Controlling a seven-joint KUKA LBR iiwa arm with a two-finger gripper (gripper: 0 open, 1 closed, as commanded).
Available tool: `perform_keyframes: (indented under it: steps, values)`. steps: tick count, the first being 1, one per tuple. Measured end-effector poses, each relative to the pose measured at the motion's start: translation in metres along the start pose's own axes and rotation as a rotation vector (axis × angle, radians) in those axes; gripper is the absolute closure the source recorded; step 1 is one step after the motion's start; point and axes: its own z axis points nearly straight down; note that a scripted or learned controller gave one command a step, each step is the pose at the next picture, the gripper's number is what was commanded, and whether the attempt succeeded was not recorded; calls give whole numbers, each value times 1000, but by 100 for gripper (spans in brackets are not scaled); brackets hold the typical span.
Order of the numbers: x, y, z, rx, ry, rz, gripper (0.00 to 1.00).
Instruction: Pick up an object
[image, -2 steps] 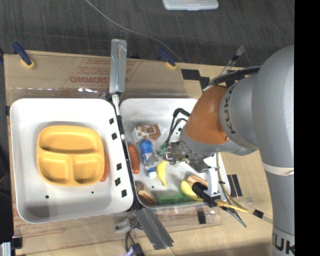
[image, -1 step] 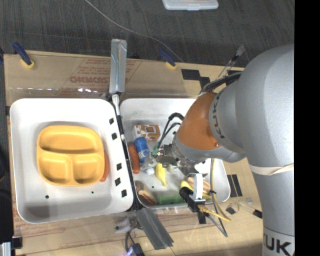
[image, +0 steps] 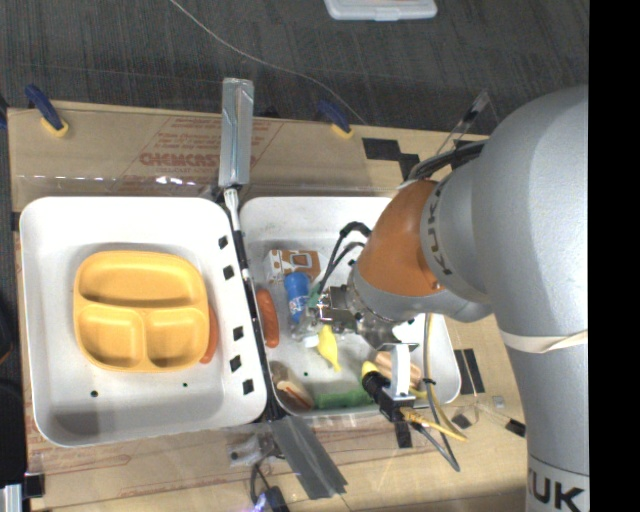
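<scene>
Gripper (image: 330, 318) low in the right bin (image: 300, 215), centre frame; we cannot tell its state. Beneath it, we note a yellow piece (image: 327, 347), beside a blue object (image: 296, 297). Yellow tray (image: 143, 309) fills the left bin (image: 50, 300).

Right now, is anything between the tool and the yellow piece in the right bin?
Nothing visible stands between them. The tool hangs right over the yellow piece, with the blue bottle close beside it and the green block nearer the front wall.
</scene>
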Motion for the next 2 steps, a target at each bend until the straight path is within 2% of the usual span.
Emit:
perform_keyframes:
  steps: [1, 2]
  values:
    - [9, 11, 9, -6, -2, 42, 100]
    - [93, 78, -96, -13, 3, 63, 100]
